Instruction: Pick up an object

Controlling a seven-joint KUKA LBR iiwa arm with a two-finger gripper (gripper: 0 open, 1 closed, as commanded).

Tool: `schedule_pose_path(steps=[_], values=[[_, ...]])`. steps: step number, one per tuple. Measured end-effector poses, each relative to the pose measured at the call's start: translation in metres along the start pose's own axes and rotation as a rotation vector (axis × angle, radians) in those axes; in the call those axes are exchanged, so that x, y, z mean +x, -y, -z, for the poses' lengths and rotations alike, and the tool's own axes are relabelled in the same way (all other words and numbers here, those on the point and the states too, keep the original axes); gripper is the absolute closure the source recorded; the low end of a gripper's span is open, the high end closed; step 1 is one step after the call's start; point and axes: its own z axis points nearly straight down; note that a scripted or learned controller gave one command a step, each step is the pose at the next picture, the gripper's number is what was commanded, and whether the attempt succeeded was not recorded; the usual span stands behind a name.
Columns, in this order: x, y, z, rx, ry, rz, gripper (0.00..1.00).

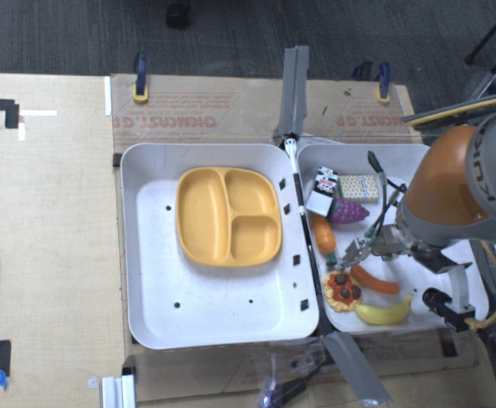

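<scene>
Two shallow white bins are seen side by side on the bench. In the left bin [146,304] a yellow divided plate [228,215] is laid, w/ three compartments, near the bin's upper middle.

The right bin [477,266] is crowded w/ small toy items. A black-and-white box [323,191] is placed at the upper left, just beside a speckled card [358,186] and purple grapes [348,212]. An orange carrot [322,232] is set below the box, next to the divider. Lower down, a pizza slice [344,290], a red sausage [374,280] and a yellow banana [382,312] are grouped close together; sausage and banana are nearly touching.

The arm is brought in from the right, orange band above the wrist. The gripper [350,257] is lowered into the right bin, approx. between carrot and sausage, just above the pizza slice. Finger state cannot be told: tips are too small and cluttered. Nothing is visibly held btw. them.
</scene>
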Motion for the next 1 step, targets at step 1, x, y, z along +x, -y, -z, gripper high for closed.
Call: schedule_pose_path(steps=[1], values=[[0.0000,0.0000,0.0000,0.000,0.000,0.000,0.00]])
